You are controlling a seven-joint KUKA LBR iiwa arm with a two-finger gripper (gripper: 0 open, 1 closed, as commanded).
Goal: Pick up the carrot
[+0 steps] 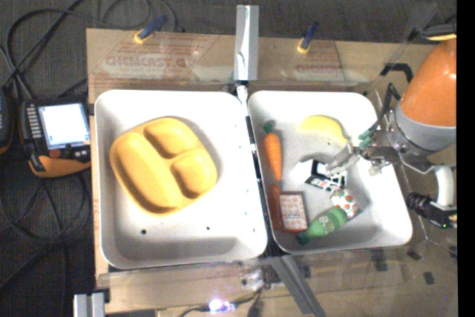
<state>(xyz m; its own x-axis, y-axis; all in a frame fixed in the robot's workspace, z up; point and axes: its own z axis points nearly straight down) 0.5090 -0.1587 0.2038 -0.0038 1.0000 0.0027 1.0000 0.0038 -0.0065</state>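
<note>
The right bin [386, 230] holds the carrot [273, 153] against its left wall, long axis running far to near, green top at the far end. The tool [331, 176] hovers to the carrot's right, near mid-bin; its opening I cannot tell, and nothing shows in it.

Carrot [273, 152] hugs the bin wall [254, 159]; its right side lies open.

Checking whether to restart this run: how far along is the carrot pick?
Nothing looks done yet: the carrot lies along the left wall of the right bin. In hand: the gripper sits low in that bin, right of the carrot, by a black-and-white item. Left: reach it, grasp, lift.
</note>
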